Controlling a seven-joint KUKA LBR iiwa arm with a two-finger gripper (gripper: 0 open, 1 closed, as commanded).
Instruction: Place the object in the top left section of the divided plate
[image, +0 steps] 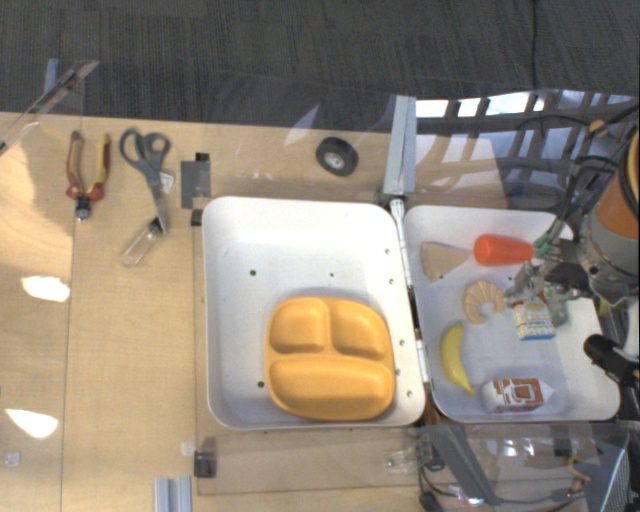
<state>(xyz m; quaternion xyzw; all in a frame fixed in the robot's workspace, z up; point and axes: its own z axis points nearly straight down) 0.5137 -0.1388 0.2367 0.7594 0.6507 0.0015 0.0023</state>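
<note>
Two bins | we see the gripper (537, 285) over the right bin (600, 405), just above a small carton (535, 322); we cannot tell its opening or any hold | yellow divided plate (328, 357) lies well left of it, in the left bin (300, 240).

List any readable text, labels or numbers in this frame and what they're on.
No text can be read in this frame.
Small carton in the right bin: brown and white print, too blurred to read.
Small packet by the end effector: blue and white print, too small to read.
Yellow divided plate, banana, scissors, tape roll: no markings visible.
</note>
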